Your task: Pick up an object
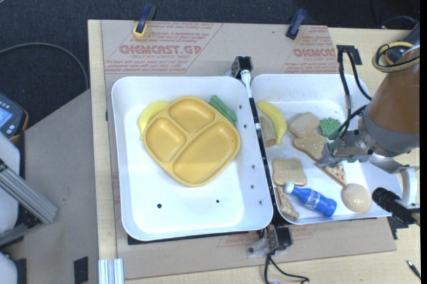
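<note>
My gripper (331, 159) is low in the right bin (301, 80), at its right-middle. It sits over the near end of a tan biscuit-like piece (311, 145) and the top of a pizza slice (337, 175). Around it lie a green toy (329, 127), a toast piece (304, 123), a bread slice (289, 171), a blue bottle (315, 201) and a beige egg-shaped item (355, 197). A banana (273, 118) rests against the bin's left wall. I see nothing lifted off the bin floor.
The left bin (177, 213) holds a yellow divided tray (192, 141), a green item (223, 109) at its upper right and a yellow item (147, 117) under its left edge. The arm's orange band (400, 103) overhangs the right bin's right side. Clamps (141, 21) hold the board's far edge.
</note>
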Motion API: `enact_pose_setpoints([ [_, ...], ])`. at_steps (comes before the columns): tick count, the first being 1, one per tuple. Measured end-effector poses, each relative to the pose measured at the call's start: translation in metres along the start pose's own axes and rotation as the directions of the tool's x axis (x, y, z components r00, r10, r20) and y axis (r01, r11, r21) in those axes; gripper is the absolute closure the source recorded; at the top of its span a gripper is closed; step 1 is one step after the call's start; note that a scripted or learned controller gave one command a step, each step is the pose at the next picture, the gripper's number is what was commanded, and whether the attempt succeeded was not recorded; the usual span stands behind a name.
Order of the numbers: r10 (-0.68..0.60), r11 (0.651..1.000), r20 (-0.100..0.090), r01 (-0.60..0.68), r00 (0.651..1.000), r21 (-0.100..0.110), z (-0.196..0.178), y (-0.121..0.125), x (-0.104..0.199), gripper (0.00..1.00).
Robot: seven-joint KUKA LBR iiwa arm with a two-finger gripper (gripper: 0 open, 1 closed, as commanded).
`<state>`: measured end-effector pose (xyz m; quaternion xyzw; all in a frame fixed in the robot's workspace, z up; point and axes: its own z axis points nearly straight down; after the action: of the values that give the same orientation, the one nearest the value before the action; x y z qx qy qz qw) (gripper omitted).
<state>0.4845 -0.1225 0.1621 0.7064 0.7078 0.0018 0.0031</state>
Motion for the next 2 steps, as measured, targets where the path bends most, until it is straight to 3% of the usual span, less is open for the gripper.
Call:
enact_pose_setpoints([
  [1,0.0,1.0,0.0,0.0,1.0,0.0,-0.045,-0.001,0.006,1.0],
  [2,0.001,1.0,0.0,-0.001,1.0,0.002,-0.064,0.001,0.006,1.0],
])
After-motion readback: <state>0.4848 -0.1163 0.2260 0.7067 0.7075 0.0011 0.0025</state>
